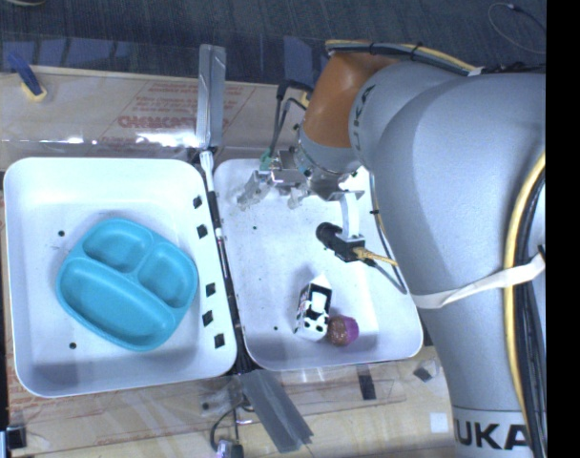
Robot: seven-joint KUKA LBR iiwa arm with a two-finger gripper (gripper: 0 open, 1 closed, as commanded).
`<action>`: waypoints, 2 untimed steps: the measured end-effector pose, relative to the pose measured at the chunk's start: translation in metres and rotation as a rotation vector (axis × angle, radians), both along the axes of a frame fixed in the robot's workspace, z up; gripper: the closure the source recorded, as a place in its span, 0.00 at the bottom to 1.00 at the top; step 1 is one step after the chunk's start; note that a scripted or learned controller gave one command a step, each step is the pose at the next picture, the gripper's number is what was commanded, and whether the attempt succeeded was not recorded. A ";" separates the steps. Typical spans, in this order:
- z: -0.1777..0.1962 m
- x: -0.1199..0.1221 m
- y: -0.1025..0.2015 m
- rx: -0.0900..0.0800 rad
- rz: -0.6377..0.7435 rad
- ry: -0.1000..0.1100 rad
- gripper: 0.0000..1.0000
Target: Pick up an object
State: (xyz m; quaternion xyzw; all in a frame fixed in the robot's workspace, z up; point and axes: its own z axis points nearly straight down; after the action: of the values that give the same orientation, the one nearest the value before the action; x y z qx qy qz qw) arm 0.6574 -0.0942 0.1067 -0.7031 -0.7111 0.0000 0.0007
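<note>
Once each: tray [128,286], spotted toy [315,311], ball [343,330]

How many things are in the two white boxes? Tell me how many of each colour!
Blue: 1, the divided plate in the left bin
Black and white: 1, the spotted toy in the right bin
Purple: 1, the small round thing beside the toy
Total: 3
</note>
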 end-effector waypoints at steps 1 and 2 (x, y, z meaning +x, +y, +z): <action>-0.016 -0.065 -0.009 -0.001 -0.003 0.003 0.00; -0.014 -0.002 -0.052 -0.001 -0.003 0.000 0.00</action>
State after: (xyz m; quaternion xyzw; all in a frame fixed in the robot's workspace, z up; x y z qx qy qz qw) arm 0.6551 -0.1458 0.0923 -0.7043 -0.7099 0.0003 0.0005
